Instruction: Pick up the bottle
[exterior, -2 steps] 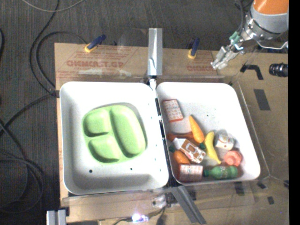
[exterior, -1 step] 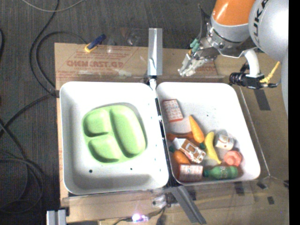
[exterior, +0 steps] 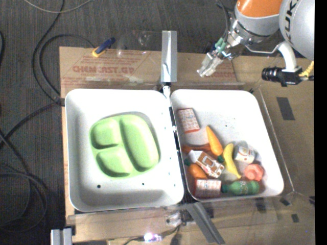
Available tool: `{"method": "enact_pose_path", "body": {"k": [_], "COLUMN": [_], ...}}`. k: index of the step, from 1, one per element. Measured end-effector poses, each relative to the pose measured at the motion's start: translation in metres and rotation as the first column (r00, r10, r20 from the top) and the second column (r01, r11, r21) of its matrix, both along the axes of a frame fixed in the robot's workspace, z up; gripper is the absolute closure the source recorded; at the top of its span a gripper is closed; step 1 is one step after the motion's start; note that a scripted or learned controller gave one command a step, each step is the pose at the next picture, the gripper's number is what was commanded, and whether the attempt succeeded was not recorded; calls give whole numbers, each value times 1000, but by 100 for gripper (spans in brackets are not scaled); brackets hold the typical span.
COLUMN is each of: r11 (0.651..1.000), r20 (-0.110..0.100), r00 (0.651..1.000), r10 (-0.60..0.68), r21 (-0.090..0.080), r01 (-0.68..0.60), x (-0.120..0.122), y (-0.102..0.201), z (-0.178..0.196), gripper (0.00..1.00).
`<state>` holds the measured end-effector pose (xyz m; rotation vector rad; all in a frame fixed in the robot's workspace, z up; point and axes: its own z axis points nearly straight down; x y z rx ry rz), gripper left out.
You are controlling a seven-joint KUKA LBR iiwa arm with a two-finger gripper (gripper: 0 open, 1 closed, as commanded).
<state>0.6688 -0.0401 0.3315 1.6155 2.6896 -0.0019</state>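
Observation:
A small green bottle (exterior: 241,188) lies on its side at the front edge of the right bin (exterior: 255,106), among the toy groceries. My gripper (exterior: 207,69) hangs above the bench behind the right bin's far rim, well away from the bottle. Its fingers (exterior: 210,65) point down and to the left, a little apart, with nothing between them.
The right bin also holds a carrot (exterior: 214,141), a banana (exterior: 230,160), small cartons (exterior: 188,120), a can (exterior: 244,153) and a pink item (exterior: 254,172). The left bin (exterior: 76,106) holds a green divided tray (exterior: 125,144). A metal bracket (exterior: 169,55) stands behind the bins.

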Motion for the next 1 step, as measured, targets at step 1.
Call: {"method": "enact_pose_path", "body": {"k": [1], "r11": [983], "r20": [-3], "r00": [983], "r10": [183], "r21": [2], "r01": [-183], "x": [0], "y": [32], "z": [-42], "gripper": [100]}}
